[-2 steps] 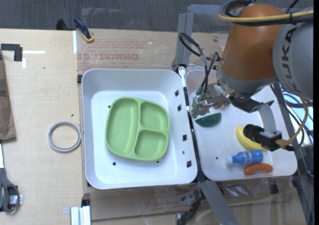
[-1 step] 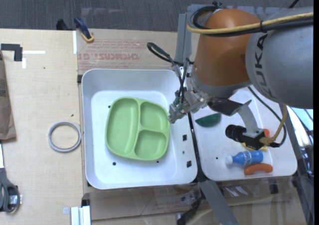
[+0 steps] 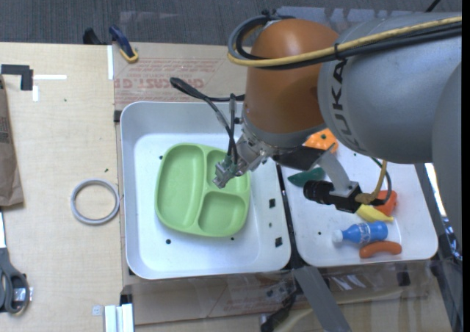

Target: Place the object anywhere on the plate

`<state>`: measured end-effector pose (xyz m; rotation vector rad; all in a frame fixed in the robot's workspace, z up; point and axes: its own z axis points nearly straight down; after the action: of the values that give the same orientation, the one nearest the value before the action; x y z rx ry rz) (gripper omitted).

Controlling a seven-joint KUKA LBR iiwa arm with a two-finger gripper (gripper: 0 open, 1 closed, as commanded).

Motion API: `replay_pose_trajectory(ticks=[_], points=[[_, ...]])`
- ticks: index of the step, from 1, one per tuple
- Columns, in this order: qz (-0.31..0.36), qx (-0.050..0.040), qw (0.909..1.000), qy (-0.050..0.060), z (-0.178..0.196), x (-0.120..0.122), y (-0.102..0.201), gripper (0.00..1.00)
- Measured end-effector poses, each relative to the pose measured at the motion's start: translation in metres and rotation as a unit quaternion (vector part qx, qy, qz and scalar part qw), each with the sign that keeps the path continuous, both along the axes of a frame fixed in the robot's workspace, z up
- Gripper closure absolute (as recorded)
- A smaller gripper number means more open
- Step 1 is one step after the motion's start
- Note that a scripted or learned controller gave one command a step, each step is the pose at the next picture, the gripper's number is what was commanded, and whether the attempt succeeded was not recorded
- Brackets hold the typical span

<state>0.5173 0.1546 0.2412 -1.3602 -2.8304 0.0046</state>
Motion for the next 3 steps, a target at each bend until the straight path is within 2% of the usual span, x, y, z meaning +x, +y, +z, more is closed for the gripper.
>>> replay_pose_trajectory(ticks=[1, 2, 3], points=[[0.135, 0.0009, 0.9909, 0.000, -0.090, -0.040, -0.029, 1.00], [0.255, 0.0010, 0.9669, -0.001, -0.025, -0.004, 0.014, 1.00], [0.335, 0.0011, 0.9422, -0.002, -0.032, 0.044, 0.034, 1.00]])
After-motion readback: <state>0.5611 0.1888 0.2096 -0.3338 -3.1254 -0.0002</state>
